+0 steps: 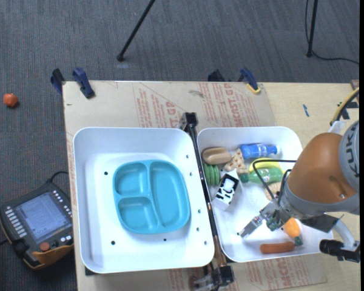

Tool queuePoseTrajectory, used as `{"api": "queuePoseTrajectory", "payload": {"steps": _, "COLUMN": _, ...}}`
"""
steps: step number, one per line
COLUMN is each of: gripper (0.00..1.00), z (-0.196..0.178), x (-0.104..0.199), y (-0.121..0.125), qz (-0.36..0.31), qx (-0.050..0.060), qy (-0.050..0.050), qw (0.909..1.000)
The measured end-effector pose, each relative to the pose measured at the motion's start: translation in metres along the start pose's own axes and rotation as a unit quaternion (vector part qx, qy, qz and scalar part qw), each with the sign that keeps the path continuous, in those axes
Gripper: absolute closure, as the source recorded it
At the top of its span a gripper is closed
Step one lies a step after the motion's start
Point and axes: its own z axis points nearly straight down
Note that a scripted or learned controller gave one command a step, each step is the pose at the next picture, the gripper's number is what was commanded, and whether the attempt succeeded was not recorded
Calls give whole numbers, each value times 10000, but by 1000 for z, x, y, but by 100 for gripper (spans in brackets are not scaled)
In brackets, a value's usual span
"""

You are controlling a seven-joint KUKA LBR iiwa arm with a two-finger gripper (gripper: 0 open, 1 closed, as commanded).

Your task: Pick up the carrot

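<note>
The carrot (292, 228), short and orange with a green top, lies in the right bin (291, 135) near its front right corner. My gripper (262, 225) hangs low over the bin floor just left of the carrot. It is open, its silver fingers (251, 228) spread apart, and no object shows between them. The carrot touches or nearly touches the gripper's right side, partly under the orange wrist band (318, 171).
A reddish sausage (277, 247) lies in front of the carrot by the bin's front wall. Further back are a blue bottle (258, 150), a green bottle (266, 175), a brown bun (216, 155) and a black-and-white box (226, 188). The left bin holds a blue divided plate (150, 196).
</note>
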Motion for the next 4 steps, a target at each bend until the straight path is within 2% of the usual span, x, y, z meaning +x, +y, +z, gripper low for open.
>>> {"api": "queuePoseTrajectory", "payload": {"steps": 1, "gripper": 0, "z": 0, "x": -9, "y": -6, "qz": -1662, "qx": 0, "qy": -1, "qw": 9861}}
{"api": "queuePoseTrajectory", "payload": {"steps": 2, "gripper": 0, "z": -13, "x": -73, "y": -8, "qz": -1881, "qx": -7, "qy": -18, "qw": 9821}}
{"api": "queuePoseTrajectory", "payload": {"steps": 3, "gripper": 0, "z": -1, "x": -62, "y": -2, "qz": -3052, "qx": -5, "qy": -10, "qw": 9523}}
{"api": "queuePoseTrajectory", "payload": {"steps": 4, "gripper": 100, "z": -11, "x": -63, "y": -2, "qz": -3022, "qx": -15, "qy": -10, "qw": 9533}}
